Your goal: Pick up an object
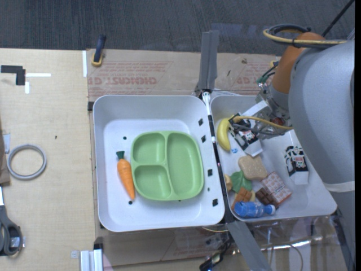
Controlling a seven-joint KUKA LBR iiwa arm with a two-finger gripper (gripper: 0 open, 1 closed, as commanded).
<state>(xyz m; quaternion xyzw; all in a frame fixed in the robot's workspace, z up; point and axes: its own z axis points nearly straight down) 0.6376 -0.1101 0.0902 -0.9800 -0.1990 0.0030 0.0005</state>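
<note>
My gripper [243, 131] hangs low in the right bin [316, 199], at its far left part, right beside a yellow banana [224, 133] that lies along the bin's left wall. The grey arm with its orange band [290, 66] comes down from the upper right and hides the bin's far right part. Just in front of the gripper lies a slice of bread [252, 167]. Nothing shows clearly between the gripper's tips.
The right bin also holds a green leafy toy [241, 181], a brown chocolate block [274, 189], a blue bottle [253, 209] and a small milk carton [296, 164]. The left bin [107, 202] carries a green divided plate [167, 165] and a carrot [126, 176].
</note>
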